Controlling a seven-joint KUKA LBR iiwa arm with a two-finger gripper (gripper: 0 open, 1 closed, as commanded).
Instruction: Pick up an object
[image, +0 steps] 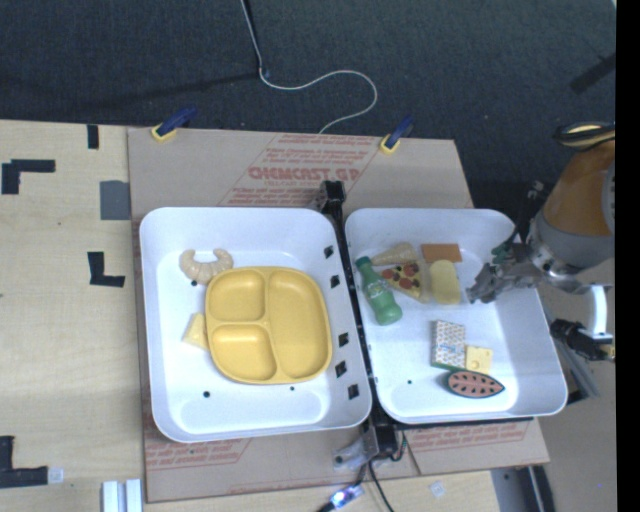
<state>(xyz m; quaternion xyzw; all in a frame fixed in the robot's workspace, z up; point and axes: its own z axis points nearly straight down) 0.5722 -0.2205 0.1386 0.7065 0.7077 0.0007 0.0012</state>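
Observation:
The right bin (520, 330) holds a green bottle (379, 294), a pizza slice (400, 272), an orange block (441, 253), a pale yellow piece (444, 282), a patterned cracker (448, 343), a small yellow cheese square (479, 358) and a watermelon slice (474, 384). My gripper (487, 285) hangs low over the right side of this bin, just right of the pale yellow piece. Nothing shows between its dark fingers.
The left bin (165, 300) carries a yellow divided plate (268, 323), a tan croissant-like piece (205, 263) and a yellow wedge (194, 329). Black clips line the wall between the bins. The grey and orange arm (580, 215) stands at the right edge.

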